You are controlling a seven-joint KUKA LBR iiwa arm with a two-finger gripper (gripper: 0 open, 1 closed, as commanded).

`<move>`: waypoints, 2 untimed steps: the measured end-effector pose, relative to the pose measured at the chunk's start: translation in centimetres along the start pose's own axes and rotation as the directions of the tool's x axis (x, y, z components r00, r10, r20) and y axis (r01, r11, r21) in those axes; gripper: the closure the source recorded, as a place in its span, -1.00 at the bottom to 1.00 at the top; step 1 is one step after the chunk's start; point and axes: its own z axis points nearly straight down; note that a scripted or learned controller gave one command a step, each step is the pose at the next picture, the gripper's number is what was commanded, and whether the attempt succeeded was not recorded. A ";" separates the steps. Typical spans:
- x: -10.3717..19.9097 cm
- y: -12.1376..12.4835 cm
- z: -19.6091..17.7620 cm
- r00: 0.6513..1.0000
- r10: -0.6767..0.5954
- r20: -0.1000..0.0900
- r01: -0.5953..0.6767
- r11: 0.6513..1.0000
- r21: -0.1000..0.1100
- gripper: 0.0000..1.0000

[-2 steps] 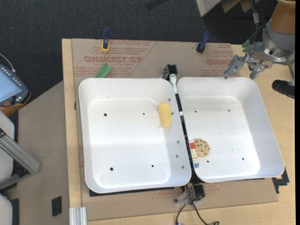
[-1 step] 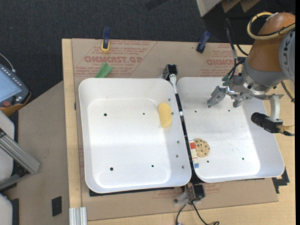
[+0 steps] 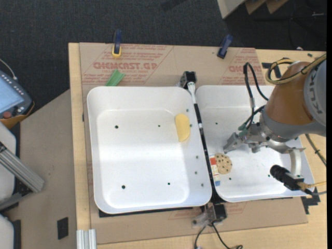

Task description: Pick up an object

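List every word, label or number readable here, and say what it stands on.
"CHEMCAST G.P", in red on the brown board behind the left bin.
Smaller red lines above and below it: too small to read.
Red print behind the right bin: too blurred to read.
Red-and-blue label in the right bin: too small to read.

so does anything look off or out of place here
One thing: a green object lies on the brown board outside the bins, behind the left bin. Otherwise nothing looks spilled or broken; the yellow piece and the speckled disc each lie inside a bin.
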 end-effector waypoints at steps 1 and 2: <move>-0.1 0.6 -1.5 1.000 -0.001 0.005 0.001 1.000 -0.017 1.00; 6.3 -5.3 -8.2 1.000 -0.008 0.000 0.008 1.000 -0.013 1.00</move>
